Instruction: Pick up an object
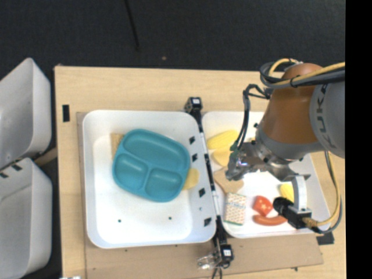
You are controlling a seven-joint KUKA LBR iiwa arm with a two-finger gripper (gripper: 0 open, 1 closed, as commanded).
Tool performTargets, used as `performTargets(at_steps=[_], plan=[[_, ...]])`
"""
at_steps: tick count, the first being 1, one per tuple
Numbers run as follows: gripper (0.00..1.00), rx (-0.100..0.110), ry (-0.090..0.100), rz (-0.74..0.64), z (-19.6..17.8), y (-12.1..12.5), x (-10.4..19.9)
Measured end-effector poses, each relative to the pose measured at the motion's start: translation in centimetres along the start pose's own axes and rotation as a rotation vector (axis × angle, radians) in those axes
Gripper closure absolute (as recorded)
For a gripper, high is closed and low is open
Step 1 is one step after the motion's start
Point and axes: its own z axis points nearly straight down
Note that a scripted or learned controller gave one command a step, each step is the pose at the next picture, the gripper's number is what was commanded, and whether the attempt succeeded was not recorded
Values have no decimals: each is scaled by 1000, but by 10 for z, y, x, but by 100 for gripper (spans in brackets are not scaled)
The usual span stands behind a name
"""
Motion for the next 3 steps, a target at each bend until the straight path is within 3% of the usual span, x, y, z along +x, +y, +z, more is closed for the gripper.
performTargets(at_steps=[2, 3], plan=[[100, -3, 0, 1, -14, 8, -6], [100, 2, -1, 7, 0, 11, -13]])
